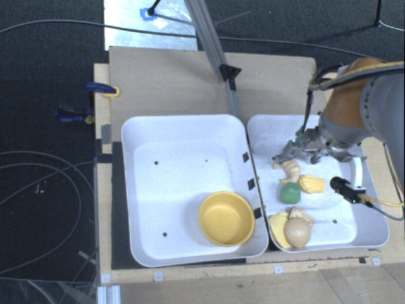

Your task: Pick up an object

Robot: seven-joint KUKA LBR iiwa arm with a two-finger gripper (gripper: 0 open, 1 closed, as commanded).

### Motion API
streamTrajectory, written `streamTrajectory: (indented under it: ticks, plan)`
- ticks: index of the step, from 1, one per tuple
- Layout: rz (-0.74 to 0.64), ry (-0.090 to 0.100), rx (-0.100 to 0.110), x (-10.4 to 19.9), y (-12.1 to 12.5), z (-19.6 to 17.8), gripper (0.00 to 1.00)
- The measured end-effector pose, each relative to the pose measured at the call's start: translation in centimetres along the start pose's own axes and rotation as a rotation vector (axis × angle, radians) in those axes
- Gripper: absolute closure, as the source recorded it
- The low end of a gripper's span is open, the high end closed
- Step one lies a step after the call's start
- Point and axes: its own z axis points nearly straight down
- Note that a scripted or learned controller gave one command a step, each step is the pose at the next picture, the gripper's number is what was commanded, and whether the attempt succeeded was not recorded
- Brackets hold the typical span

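Observation:
In the right bin (pixel 373 227) lie several small objects. A cream twisted piece (pixel 290 169) sits near the bin's middle left, with a green lump (pixel 290 192) just below it and a yellow piece (pixel 312 183) to its right. At the front are a yellow wedge (pixel 278 224) and a beige round object (pixel 298 231), touching each other. My gripper (pixel 288 153) hangs low over the right bin, directly above and very close to the cream piece. Nothing is visibly lifted.
A yellow bowl (pixel 226 218) rests at the front right of the left bin (pixel 145 138). A grey pole (pixel 212 37) slants in from the top, ending near the rim between the bins. The arm's black connector (pixel 345 187) and cable hang over the right bin's right side.

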Motion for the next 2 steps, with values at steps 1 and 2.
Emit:
streamTrajectory:
  ticks: [1, 2]
  plan:
    - [-0.002, 0.001, -0.012, 0.1, 0.4, -1.4, 1.0]
    - [-0.004, -0.001, -0.001, 0.3, -0.3, -7.4, 1.0]
